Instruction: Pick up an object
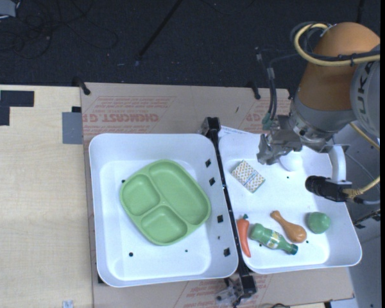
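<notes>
The right bin (333, 252) holds a small patterned box (248, 176), an orange carrot (244, 235), a green bottle (273, 239), a tan drumstick-shaped toy (289, 226) and a green ball-like object (318, 222). My gripper (269, 151) hangs over the far part of this bin, just right of and beyond the patterned box. Nothing shows between its fingers. The fingertips are dark and small against the wrist.
The left bin (109, 172) carries a green divided plate (164, 201). A black divider (219, 197) runs between the bins. A black cylindrical part (326, 188) of the arm reaches over the right bin. Cardboard (147, 111) lies under both bins.
</notes>
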Available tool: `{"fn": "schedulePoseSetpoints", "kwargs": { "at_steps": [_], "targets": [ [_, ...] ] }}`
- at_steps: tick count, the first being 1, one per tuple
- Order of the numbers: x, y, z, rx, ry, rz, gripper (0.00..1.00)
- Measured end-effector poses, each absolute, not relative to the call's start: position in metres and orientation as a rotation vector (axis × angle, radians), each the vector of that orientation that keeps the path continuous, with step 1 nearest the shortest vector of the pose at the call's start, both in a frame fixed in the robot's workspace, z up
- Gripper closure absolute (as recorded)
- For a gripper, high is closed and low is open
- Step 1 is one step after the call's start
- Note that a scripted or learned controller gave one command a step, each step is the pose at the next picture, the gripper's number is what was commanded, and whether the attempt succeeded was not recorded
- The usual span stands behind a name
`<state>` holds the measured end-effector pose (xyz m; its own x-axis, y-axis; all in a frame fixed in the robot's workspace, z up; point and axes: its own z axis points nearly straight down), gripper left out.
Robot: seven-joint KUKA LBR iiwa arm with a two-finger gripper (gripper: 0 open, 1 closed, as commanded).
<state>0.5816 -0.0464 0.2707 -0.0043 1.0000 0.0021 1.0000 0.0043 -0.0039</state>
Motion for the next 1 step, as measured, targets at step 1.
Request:
{"fn": "schedulePoseSetpoints", "kwargs": {
  "at_steps": [1],
  "targets": [
    [0.5792,0.0016,0.2533,-2.214,-2.223,0.004,1.0]
  ]
}}
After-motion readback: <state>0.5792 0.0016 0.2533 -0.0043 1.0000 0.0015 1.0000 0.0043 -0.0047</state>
